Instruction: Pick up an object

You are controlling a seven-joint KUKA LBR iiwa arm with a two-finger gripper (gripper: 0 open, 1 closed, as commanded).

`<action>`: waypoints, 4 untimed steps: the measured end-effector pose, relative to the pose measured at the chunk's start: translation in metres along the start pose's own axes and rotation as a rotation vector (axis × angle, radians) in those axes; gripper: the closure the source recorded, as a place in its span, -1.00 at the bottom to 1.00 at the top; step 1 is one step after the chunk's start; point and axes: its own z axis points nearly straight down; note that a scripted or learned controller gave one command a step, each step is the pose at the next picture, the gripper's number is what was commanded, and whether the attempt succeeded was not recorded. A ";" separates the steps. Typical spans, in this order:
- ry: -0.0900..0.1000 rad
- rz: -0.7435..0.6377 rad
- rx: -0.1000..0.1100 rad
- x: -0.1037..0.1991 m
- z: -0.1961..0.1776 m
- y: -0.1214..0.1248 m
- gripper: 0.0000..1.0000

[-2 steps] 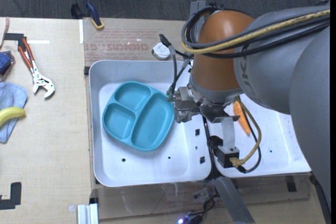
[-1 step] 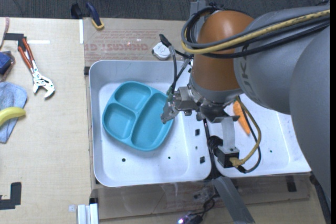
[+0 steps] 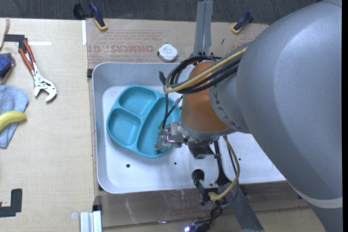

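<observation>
A light blue divided plate [image 3: 133,122] lies in the left part of the white bin [image 3: 117,174], tilted slightly against the bin floor. My gripper [image 3: 163,141] hangs low over the plate's right rim, below the orange wrist band [image 3: 201,108]. The wrist and its cables hide the plate's right edge and the spot where the gripper meets it. The big grey arm [image 3: 293,111] covers the right side of the view.
On the wooden bench to the left lie a red-handled wrench [image 3: 35,76], a blue cloth [image 3: 11,106] and a banana [image 3: 11,119]. A white round item [image 3: 167,52] sits on the cardboard behind the bin. Clamps [image 3: 98,16] hold the cardboard's far edge.
</observation>
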 end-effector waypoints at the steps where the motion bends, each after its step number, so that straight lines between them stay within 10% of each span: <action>1: -0.001 0.068 0.000 -0.002 -0.114 0.018 -1.00; 2: 0.000 -0.069 0.001 0.032 0.000 -0.013 -1.00; 3: -0.002 -0.074 -0.001 -0.038 -0.100 0.028 -1.00; 4: 0.000 -0.102 0.000 0.000 0.000 -0.012 -1.00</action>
